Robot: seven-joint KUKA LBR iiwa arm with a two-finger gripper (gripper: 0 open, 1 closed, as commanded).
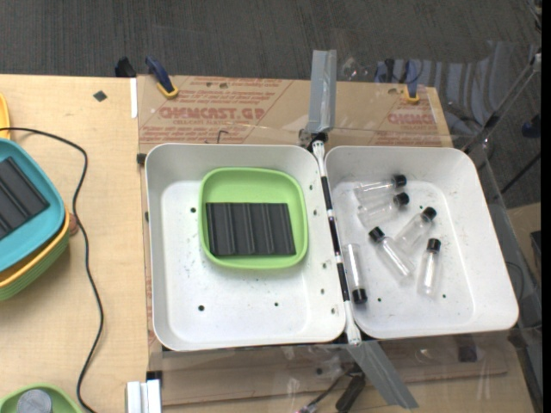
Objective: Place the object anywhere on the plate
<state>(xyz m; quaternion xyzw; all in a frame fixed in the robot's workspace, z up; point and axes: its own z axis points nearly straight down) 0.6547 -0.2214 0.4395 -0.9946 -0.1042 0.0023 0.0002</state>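
A green square plate (253,189) with a dark ribbed insert (250,229) sits in the left white bin (181,299), toward its far side. Several clear plastic vials with black caps (398,231) lie scattered in the right white bin (482,299). One vial (354,272) lies along the right bin's left wall, its cap toward the front.
A stack of teal, orange and green plates (26,218) stands at the left on the wooden bench, with a black cable (89,256) running past it. Cardboard (224,114) lies behind the bins. A grey metal post (322,93) rises between the bins at the back.
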